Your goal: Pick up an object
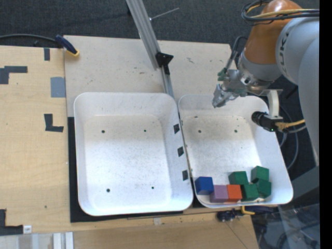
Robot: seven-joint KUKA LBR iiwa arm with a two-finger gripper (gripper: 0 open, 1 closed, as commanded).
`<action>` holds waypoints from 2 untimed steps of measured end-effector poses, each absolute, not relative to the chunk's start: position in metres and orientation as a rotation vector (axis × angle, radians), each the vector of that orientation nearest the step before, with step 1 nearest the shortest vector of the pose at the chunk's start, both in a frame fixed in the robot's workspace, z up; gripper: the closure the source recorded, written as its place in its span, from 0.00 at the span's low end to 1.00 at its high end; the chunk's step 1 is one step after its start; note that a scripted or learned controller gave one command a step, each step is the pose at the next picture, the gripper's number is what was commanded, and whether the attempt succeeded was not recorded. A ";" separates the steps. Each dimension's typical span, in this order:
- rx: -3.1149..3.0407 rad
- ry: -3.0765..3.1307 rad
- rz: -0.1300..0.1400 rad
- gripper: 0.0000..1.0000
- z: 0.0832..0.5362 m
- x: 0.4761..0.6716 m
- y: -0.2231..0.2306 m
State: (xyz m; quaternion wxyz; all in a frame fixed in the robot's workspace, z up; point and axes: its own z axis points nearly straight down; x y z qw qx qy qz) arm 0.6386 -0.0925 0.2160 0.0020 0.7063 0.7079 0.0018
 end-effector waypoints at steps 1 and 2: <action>2.217 2.220 0.005 1.00 0.270 0.640 -0.092; 2.217 2.228 -0.001 1.00 0.266 0.632 -0.050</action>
